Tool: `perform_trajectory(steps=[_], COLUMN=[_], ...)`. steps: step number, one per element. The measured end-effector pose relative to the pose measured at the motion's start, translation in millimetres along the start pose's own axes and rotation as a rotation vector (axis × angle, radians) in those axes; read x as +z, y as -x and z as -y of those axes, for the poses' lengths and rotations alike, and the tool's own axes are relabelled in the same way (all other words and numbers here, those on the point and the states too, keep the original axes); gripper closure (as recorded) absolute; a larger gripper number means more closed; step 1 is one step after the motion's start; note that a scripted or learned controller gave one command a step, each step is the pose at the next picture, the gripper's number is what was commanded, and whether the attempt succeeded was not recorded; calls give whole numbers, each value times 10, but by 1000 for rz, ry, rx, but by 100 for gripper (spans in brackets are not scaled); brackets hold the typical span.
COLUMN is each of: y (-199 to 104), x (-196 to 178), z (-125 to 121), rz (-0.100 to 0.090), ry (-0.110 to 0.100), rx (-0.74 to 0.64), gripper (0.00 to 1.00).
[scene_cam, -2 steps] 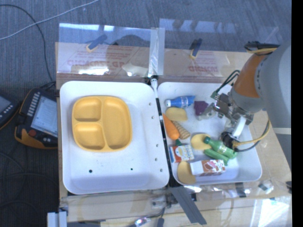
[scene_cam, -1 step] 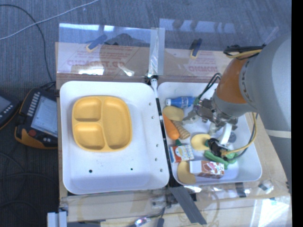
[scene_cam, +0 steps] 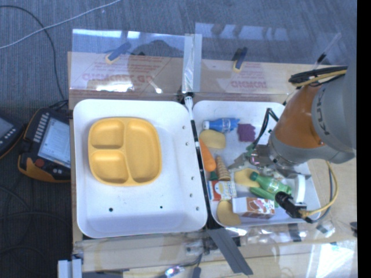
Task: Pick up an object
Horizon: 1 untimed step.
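Observation:
The right bin (scene_cam: pixel 301 198) holds a jumble of toy groceries. There is a blue and white bottle (scene_cam: pixel 221 124), a purple piece (scene_cam: pixel 246 132), a pale yellow potato shape (scene_cam: pixel 212 139), an orange carrot (scene_cam: pixel 207 155), a brown cone (scene_cam: pixel 223 167), a green bottle (scene_cam: pixel 269 184) and a red and white carton (scene_cam: pixel 254 206). My gripper (scene_cam: pixel 255 158) is low in this bin, above the green bottle and a yellow item (scene_cam: pixel 244 176). The wrist and orange band (scene_cam: pixel 295 126) cover the spot beneath it.
In the left bin (scene_cam: pixel 139 207) lies a yellow divided plate (scene_cam: pixel 124 150). Clear plastic panels stand behind both bins. A teach pendant (scene_cam: pixel 46 146) rests on the floor to the left. A yellow cable (scene_cam: pixel 331 196) loops past the right bin's edge.

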State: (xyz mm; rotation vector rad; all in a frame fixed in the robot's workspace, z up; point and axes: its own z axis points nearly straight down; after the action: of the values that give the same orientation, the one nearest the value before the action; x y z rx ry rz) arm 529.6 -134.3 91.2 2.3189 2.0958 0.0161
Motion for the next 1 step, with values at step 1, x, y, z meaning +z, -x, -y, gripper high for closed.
perform_trajectory(steps=[1], y=[0], x=[0], z=[0], rz=[0], ry=[0], rx=[0], gripper=[0])
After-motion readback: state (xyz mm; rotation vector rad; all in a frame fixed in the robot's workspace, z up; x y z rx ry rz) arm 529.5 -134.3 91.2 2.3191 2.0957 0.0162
